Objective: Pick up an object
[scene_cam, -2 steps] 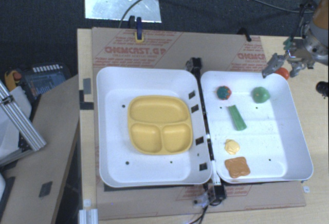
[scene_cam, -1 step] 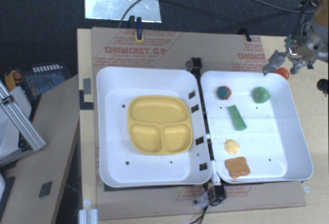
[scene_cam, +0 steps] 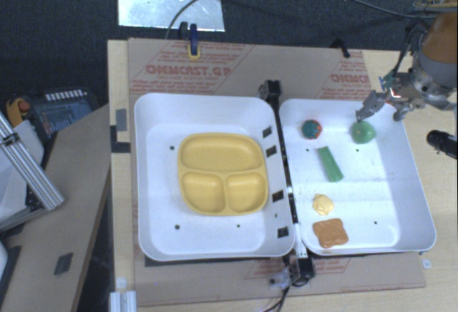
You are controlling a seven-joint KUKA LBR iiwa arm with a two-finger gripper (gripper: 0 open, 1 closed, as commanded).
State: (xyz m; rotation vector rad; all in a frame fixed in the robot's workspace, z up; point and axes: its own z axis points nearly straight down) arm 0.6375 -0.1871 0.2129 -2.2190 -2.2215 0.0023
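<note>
- Two shallow white bins sit side by side on the bench: the left bin (scene_cam: 154, 160) and the right bin (scene_cam: 401, 189), touching along a central black-clipped seam.
- Left bin: holds a yellow three-compartment tray (scene_cam: 220, 173), lying flat near the bin's centre, one long compartment at the back, two smaller ones at the front.
- Right bin, rear: a small teal-and-red ball (scene_cam: 311, 129) and, to its right, a green rounded object (scene_cam: 363, 133), apart from each other.
- Right bin, middle: a green bar (scene_cam: 330, 163), lying lengthwise and slightly slanted, between the rear items and the front ones.
- Right bin, front: a pale yellow lump (scene_cam: 323, 204), just behind an orange-brown flat piece (scene_cam: 330, 232).
- Arm: the gripper (scene_cam: 385, 107) is over the rear right corner of the right bin, its two fingers spread apart with nothing between them; one fingertip is just above the green rounded object.
</note>
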